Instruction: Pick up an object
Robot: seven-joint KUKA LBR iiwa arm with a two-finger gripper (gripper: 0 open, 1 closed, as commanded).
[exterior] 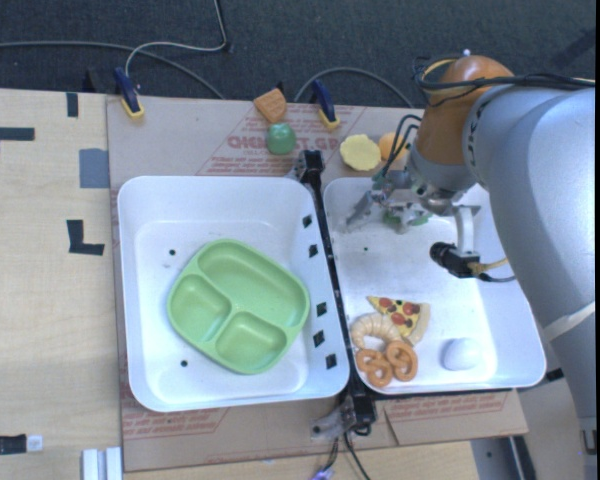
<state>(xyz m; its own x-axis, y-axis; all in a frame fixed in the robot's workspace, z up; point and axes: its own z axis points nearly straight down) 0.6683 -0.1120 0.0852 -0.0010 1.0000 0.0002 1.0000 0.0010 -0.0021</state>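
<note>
Your gripper (380,208) hangs at the far end of the right bin (510,308) — jaws spread, gripping nothing. The nearest pickable things — pizza slice (400,315) and 2 pretzels (388,359) — lie at its near end.

I see the arm (540,158) coming in from the right edge of the frame, its big grey link filling the upper right and running down the right side. The orange band (455,103) sits at upper right centre, just above the wrist. The wrist points down and left toward the upper middle of the frame. The gripper (385,208) hangs low right of centre, with thin metal fingers (360,211) angled out to the lower left. From this slant I can't make out how the fingers stand. I can't see anything between them. A black cable (460,260) loops off the wrist just below, toward the right.
</note>
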